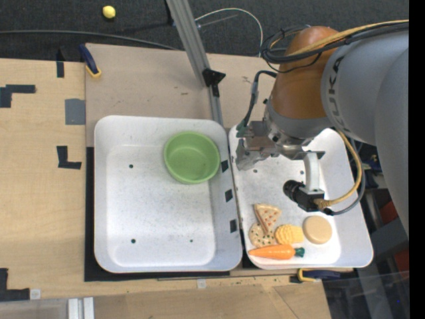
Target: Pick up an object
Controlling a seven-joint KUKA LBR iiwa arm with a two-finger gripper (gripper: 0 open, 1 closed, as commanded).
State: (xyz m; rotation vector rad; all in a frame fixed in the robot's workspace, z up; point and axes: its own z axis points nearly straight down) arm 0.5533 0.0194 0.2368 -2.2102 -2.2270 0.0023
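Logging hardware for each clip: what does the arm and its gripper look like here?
The arm is bulky light grey with an orange band above the wrist. Black and yellow cables loop around it. The gripper is a grey metal block with dark parts, beside a white-and-black attachment.

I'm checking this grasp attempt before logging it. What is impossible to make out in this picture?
- Gripper, camera view: the arm's wrist covers it, so its state is unclear.
- Right bin: the arm hides its upper part.
- Small yellow thing at the top: too small to identify.
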